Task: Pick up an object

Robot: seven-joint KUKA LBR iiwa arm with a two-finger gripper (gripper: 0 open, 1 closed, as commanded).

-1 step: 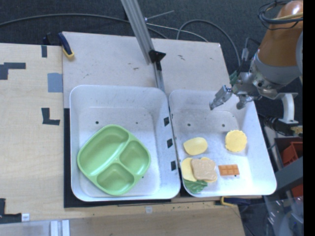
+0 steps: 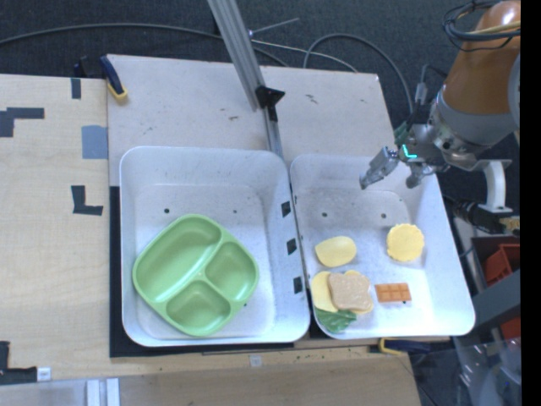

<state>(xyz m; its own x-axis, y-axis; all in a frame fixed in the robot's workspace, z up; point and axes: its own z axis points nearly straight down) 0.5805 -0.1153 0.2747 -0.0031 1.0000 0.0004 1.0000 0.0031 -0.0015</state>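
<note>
Claw [image 2: 394, 169] over right bin [image 2: 439, 218] far edge, fingers spread, nothing held. Yellow round piece [image 2: 406, 242] lies near-right of it: likely light, stiff, slick; pinch across edges.

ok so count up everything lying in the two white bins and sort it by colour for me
Green: 2, the divided plate and a leafy piece
Yellow: 3, at and
Tan: 1, bread slice
Orange: 1, ridged block
Total: 7
</note>
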